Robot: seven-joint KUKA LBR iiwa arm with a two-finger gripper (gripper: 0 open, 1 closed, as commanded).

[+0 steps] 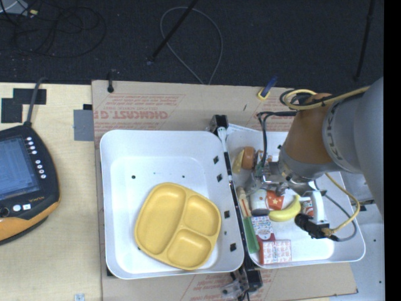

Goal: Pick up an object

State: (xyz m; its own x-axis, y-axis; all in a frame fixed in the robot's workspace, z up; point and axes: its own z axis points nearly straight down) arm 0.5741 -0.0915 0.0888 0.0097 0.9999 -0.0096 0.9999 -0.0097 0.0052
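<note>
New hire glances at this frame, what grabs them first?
Probably the yellow divided plate lying alone in the left bin. Next the grey arm with its orange band, reaching from the right over the right bin, above a clutter that includes a banana and a red-patterned packet.

The left bin (pixel 119 168) has open floor along its back and left side, with only the yellow divided plate (pixel 177 225) taking up its front middle. The right bin (pixel 351 246) is crowded: a banana (pixel 285 212), a red-and-white box (pixel 276 251) and a green stick (pixel 251 234) lie close together, and the arm (pixel 326 137) hangs over its back half.
</note>
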